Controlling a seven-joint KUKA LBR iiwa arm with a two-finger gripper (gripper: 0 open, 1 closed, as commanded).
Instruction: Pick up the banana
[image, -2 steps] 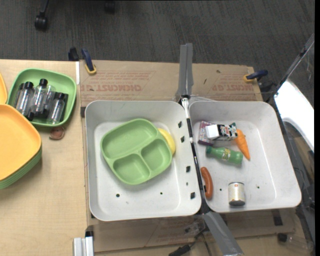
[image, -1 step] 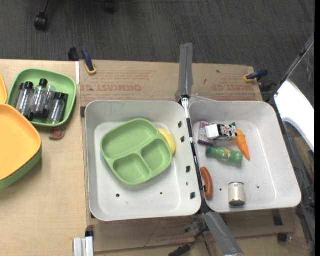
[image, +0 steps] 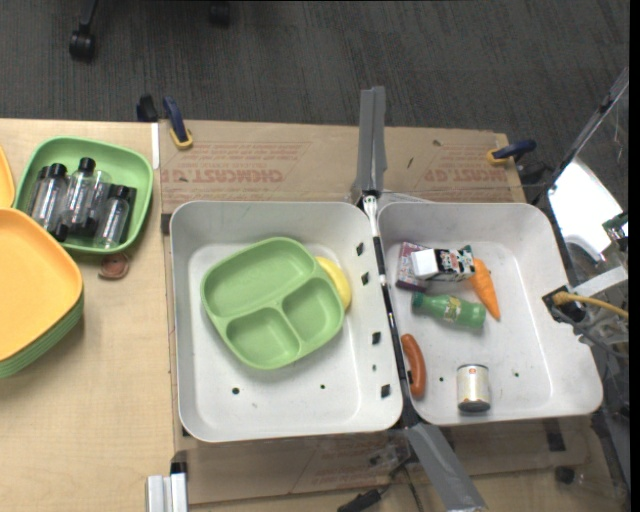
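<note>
Where the green divided plate (image: 270, 300) reaches its right rim, the banana (image: 337, 282) shows as a short, rounded yellow patch. It lies in the left bin (image: 270, 412), on the side nearest the divider between the two bins. The plate lies over most of it, so only a curved yellow edge is visible. No stem or tip can be made out. The visible surface is a plain, even yellow without clear markings. The plate has three compartments and sits tilted across the middle of the left bin.

Camera view, right bin (image: 545, 335):
- A small printed packet (image: 432, 262) lies near the far wall.
- An orange carrot (image: 485, 285) lies just beside the packet, pointing toward the near side.
- A green bottle (image: 450, 308) lies on its side below the packet, close to the carrot.
- A red sausage (image: 414, 364) lies along the left wall.
- A small can (image: 473, 388) stands near the front wall.

Camera view, tabletop (image: 110, 400):
- A green tray (image: 135, 165) holds several dark-capped bottles (image: 80, 200).
- A stack of orange plates (image: 35, 290) sits at the left edge.
- Cardboard (image: 270, 175) lies under both bins.
</note>
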